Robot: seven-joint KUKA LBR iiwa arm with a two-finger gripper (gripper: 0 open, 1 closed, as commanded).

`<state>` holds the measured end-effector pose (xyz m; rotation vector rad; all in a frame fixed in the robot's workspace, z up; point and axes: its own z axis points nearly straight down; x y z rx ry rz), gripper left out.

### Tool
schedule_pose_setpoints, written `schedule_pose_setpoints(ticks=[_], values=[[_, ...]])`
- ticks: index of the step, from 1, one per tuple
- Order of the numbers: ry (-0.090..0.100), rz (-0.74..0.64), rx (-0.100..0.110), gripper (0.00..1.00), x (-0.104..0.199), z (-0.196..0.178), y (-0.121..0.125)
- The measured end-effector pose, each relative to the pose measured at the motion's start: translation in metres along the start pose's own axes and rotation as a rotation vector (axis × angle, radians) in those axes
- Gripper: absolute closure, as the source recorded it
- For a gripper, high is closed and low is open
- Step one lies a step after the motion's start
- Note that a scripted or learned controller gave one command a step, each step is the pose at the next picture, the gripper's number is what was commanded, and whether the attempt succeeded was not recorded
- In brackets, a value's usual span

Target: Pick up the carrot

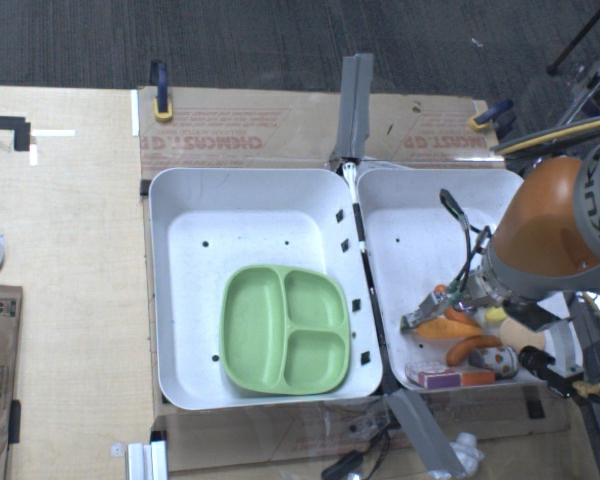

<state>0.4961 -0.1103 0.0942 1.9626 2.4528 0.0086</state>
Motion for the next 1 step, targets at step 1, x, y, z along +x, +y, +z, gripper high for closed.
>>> schedule_pose_setpoints(ticks=[1], values=[[0.001,0.002,-0.001,1.0,-0.0001,-0.0073,0.0014]])
